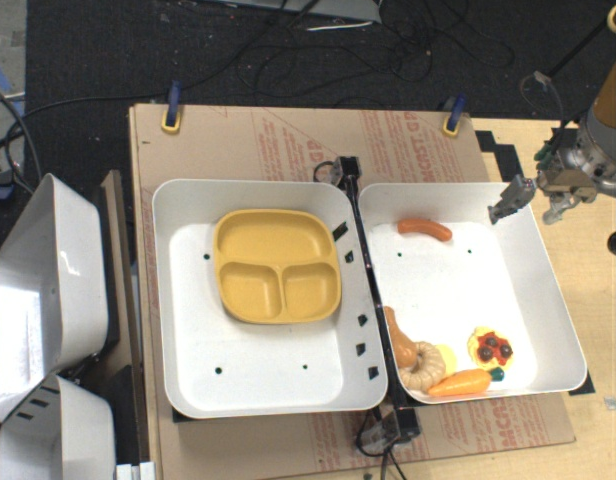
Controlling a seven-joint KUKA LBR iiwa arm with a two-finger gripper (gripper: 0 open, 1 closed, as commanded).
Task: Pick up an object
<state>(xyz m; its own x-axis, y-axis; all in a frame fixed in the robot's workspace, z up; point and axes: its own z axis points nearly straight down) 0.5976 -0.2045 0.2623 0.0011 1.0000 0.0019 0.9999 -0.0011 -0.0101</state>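
We saw the hand point(533, 200) hovering at the right bin's point(548, 298) far right corner, fingers spread and grasping nothing. A sausage point(425, 229) lay near that bin's far wall; a carrot point(460, 382) at its near edge. A yellow plate point(278, 265) sat in the left bin point(188, 368)

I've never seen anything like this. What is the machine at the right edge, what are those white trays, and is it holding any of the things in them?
One camera looks down at a slant on a bench. The metal thing at the right is a robot arm's tool, hovering over the right bin's far corner, with nothing between its fingers. The left bin holds a yellow divided plate. The right bin holds toy food: a sausage near the top, and a carrot, a small tart and other pieces near the bottom. Its job is to pick one up.
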